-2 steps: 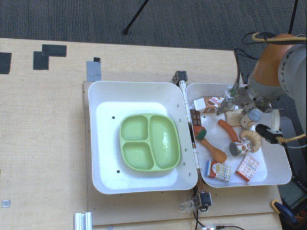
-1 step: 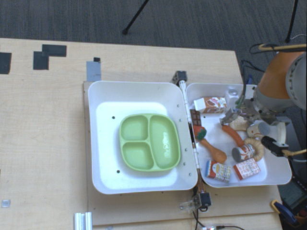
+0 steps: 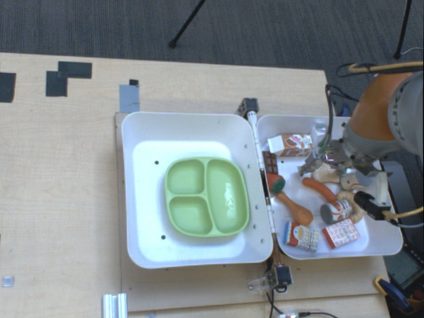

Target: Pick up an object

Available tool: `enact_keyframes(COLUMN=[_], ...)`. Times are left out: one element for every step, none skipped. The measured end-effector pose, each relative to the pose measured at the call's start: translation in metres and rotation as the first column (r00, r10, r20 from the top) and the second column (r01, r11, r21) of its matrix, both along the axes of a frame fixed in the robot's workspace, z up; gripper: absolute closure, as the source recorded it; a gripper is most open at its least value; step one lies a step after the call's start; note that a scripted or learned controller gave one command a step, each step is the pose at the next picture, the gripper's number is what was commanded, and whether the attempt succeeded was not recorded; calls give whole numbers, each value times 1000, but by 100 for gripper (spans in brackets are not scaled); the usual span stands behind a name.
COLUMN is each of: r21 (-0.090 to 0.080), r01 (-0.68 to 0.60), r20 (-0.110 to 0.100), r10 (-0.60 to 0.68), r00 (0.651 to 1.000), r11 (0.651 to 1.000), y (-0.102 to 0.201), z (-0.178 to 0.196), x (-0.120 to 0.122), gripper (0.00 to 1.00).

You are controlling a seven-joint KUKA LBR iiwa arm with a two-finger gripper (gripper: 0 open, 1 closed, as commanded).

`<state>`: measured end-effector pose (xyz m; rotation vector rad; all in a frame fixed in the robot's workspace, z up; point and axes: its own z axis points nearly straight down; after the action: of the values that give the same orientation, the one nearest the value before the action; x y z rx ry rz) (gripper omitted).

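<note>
My gripper (image 3: 315,162) hangs low over the middle of the right bin (image 3: 391,247), with the grey and orange arm reaching in from the right. Just below its tip lie a pale beige piece (image 3: 326,173) and an orange sausage (image 3: 320,189). To the left of the tip are a brown and white carton (image 3: 291,143), a dark chocolate bar (image 3: 269,163) and a red and green fruit (image 3: 275,183). I see nothing lifted off the bin floor.
A brown drumstick (image 3: 295,208), a small can (image 3: 335,211), a red and white box (image 3: 342,233) and a blue and red pack (image 3: 301,236) lie in the right bin's near half. A green divided plate (image 3: 206,197) sits in the left bin (image 3: 139,177).
</note>
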<state>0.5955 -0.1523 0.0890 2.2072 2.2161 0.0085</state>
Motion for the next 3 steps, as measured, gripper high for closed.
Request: enact_keyframes(r21=[2,-1,0], r01=[1,2,2], r20=[-2,3,3], r10=[-1,-2,-2], r00=[1000,1000,1000], r11=[1000,1000,1000], y=[-18,-7,-6], z=[-1,0,0], x=[-22,-34,-43], gripper=[0,0,0])
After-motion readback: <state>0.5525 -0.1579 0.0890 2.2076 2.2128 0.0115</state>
